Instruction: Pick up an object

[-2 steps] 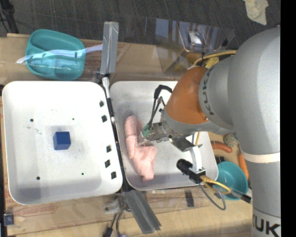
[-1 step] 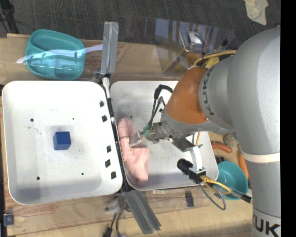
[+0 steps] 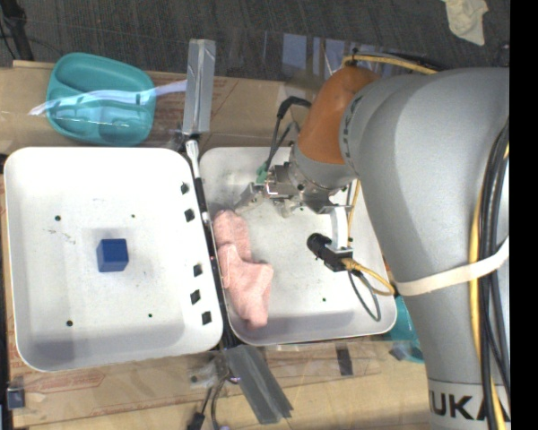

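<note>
Bench (image 3: 117, 379): brown wood, carrying two white bins.
Left bin (image 3: 36, 348): the landmark, flat on the bench.
Right bin (image 3: 296, 330): touching the left bin's right wall.
Teal dustpan (image 3: 99, 97): just behind the left bin.

Grey arm (image 3: 430, 195) w/ orange band (image 3: 332, 115)

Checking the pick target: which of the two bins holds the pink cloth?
The right bin, under the arm; the pink cloth lies along its left wall. The left bin holds a blue cube.

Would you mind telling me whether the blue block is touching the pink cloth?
Apart. The camera view shows the blue block alone in the left bin, and the pink cloth in the right bin.
</note>
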Action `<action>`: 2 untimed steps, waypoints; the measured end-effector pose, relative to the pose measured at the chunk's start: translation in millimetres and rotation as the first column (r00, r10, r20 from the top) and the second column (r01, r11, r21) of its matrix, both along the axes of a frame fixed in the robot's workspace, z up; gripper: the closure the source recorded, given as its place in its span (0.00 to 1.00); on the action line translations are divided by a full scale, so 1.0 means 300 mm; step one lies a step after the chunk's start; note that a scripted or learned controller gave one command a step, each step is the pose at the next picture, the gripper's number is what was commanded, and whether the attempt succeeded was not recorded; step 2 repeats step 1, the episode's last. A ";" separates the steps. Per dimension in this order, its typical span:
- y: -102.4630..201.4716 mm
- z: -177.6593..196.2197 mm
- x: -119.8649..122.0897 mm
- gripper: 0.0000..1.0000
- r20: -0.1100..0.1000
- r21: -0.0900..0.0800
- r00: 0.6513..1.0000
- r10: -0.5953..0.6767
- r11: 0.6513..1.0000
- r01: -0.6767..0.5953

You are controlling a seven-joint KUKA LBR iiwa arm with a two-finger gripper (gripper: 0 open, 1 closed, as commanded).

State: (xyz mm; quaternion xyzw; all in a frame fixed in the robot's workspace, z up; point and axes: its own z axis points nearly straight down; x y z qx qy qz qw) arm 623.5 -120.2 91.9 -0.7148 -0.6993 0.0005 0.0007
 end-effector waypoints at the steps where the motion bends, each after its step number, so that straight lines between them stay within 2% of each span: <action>1: -0.132 0.190 0.019 0.00 0.001 0.000 0.999 -0.037 0.999 0.037; 2: -0.132 0.190 0.019 0.00 0.001 0.000 0.999 -0.037 0.999 0.037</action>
